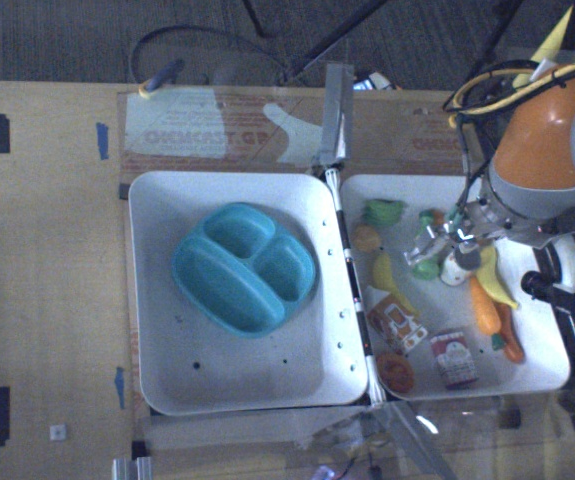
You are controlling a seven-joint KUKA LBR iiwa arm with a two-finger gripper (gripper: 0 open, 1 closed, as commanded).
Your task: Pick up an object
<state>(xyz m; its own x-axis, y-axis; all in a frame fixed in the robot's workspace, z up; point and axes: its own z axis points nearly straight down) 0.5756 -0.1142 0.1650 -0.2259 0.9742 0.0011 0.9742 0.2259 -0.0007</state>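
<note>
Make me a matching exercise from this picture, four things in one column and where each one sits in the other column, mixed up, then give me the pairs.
Things:
1. blue tray
2. green toy
3. carrot
4. gripper

Places:
A. right bin, top left corner
B. left bin, middle
C. over the right bin's middle, above small toys
D. right bin, right side, beside a banana

Pairs: 1-B, 2-A, 3-D, 4-C

Teal divided plate (246,267) lies in left bin (157,368), near centre. Blue tape marks (102,140) on bench (47,268). Cables on floor beyond.
</note>
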